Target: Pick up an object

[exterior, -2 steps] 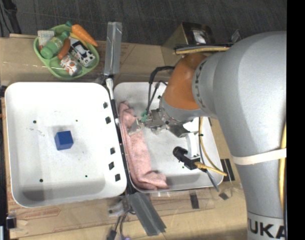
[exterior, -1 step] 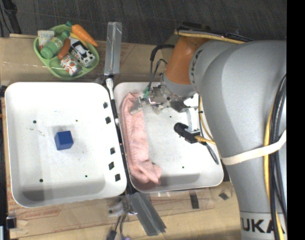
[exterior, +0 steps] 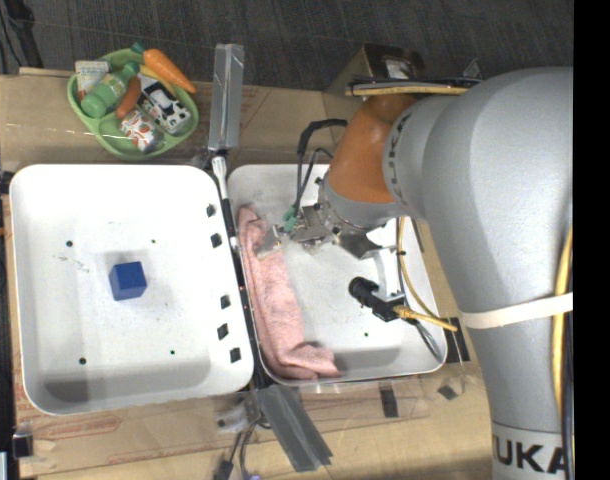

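With the claw (exterior: 283, 230) low at the top end of the pink cloth (exterior: 275, 303) in the right bin (exterior: 425, 358), grip impossible to tell, limp fabric may slip free when lifted.

White letters "UKA" on the grey arm (exterior: 515, 268), bottom right

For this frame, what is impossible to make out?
- Gripper: sits at the pink cloth in the right bin; too small and cluttered to tell whether it grips anything.
- Right bin's far side: covered by the arm.
- Items in the green bowl: too small to identify beyond a carrot.
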You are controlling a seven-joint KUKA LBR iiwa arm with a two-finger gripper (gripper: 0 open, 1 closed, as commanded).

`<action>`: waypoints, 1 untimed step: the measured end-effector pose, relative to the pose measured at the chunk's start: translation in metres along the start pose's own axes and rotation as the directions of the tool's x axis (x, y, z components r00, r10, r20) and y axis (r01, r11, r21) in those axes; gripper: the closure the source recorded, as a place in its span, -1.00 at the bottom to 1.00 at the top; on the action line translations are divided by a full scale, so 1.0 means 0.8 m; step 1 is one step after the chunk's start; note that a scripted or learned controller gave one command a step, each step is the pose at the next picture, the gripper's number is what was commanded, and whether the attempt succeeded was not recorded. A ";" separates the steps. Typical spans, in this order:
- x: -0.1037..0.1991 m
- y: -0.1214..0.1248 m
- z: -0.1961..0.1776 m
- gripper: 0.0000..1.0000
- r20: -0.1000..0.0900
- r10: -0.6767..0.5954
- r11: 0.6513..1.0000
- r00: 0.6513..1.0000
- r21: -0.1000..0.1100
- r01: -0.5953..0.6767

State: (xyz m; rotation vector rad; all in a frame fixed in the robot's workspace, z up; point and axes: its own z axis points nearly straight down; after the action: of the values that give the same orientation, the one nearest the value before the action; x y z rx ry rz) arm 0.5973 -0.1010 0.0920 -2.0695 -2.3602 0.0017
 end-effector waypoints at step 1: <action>-0.009 -0.044 0.000 -1.00 0.000 -0.074 0.997 0.997 -0.001 0.074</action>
State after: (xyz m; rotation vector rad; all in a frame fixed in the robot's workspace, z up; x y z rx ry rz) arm 0.5632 -0.1128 0.0921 -1.9809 -2.4362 0.0005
